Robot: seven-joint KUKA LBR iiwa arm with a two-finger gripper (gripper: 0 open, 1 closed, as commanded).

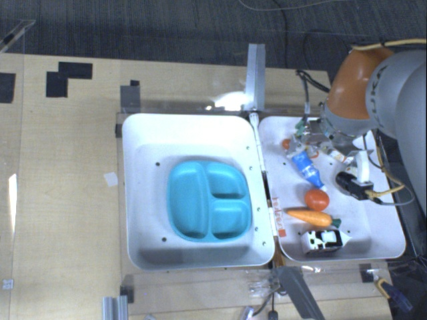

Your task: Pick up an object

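Blue bottle (307,167) just below end effector (309,137) (right bin (387,245)).

A single fixed camera was mounted above the worktop (60,199) and looked down at a slant. Its field covered both white bins side by side: the left bin (143,199) sat near the centre of the frame, the right bin (380,235) toward the right. Dark carpeted floor (133,19) crossed the top. The arm (393,92) entered from the right edge. Range was moderate.
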